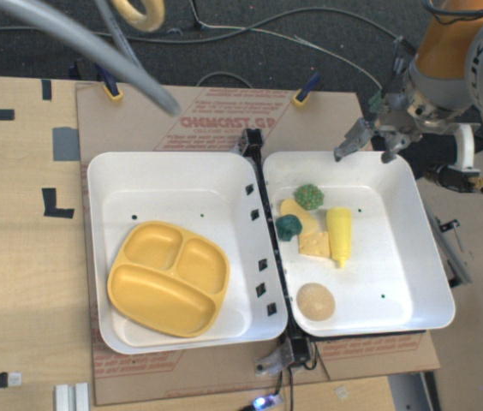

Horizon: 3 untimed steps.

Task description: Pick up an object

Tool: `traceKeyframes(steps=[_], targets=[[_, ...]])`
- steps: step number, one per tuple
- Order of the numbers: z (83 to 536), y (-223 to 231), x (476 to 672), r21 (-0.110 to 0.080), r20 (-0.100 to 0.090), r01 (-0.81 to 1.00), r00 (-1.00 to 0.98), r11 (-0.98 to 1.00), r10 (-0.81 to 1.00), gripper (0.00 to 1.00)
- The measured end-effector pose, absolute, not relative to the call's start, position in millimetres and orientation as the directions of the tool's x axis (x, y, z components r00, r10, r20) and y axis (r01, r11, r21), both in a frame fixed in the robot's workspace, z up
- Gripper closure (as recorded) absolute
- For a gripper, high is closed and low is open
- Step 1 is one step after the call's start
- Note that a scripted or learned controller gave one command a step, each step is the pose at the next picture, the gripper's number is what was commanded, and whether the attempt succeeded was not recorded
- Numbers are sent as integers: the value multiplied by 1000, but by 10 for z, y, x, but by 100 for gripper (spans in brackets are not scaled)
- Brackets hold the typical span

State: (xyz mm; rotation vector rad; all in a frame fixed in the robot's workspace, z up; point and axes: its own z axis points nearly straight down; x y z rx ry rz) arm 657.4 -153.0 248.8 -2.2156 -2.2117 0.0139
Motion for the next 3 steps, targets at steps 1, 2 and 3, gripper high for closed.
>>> traceKeyframes(steps=[1, 2, 3], targets=[[2569, -1526, 6598, -1, -1, 1000, -1, 1, 1000, 0], [1927, -1516, 6633, -7, 0, 1000, -1, 1, 1000, 0], [1427, -1468, 6537, -7, 0, 1000, -1, 1, 1000, 0]])
